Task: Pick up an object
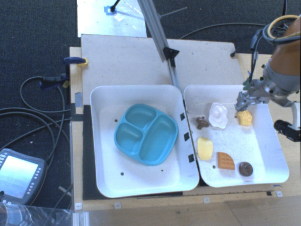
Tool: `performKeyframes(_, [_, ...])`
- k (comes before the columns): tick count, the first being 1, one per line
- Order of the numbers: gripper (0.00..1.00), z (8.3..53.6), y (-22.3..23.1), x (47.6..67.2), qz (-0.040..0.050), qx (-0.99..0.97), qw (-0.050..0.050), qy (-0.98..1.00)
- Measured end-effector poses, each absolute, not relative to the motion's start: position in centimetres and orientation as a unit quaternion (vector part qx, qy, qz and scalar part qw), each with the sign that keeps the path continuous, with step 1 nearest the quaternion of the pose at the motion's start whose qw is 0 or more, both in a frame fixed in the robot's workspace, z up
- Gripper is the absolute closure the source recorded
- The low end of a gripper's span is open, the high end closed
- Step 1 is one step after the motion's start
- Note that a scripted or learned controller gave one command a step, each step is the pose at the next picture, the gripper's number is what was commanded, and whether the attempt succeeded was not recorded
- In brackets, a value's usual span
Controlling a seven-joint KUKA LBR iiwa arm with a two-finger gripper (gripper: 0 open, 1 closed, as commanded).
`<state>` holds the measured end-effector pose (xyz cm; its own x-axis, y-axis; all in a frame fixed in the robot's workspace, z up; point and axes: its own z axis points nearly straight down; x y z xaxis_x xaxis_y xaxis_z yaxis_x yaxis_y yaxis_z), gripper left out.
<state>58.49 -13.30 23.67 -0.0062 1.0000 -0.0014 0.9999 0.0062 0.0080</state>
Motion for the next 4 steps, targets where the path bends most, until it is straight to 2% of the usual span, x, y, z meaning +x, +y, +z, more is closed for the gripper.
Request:
performKeyframes(1, [1.00,23.6,-7.4,59.6,0.0019,0.703,0.000,0.712])
performKeyframes(2, [1.00,24.4,-1.7,61.9,0.0026,0.703,0.001,0.711])
performKeyframes(4, [1.00,25.0,8.5,64.3,0.0021,0.703,0.001,0.711])
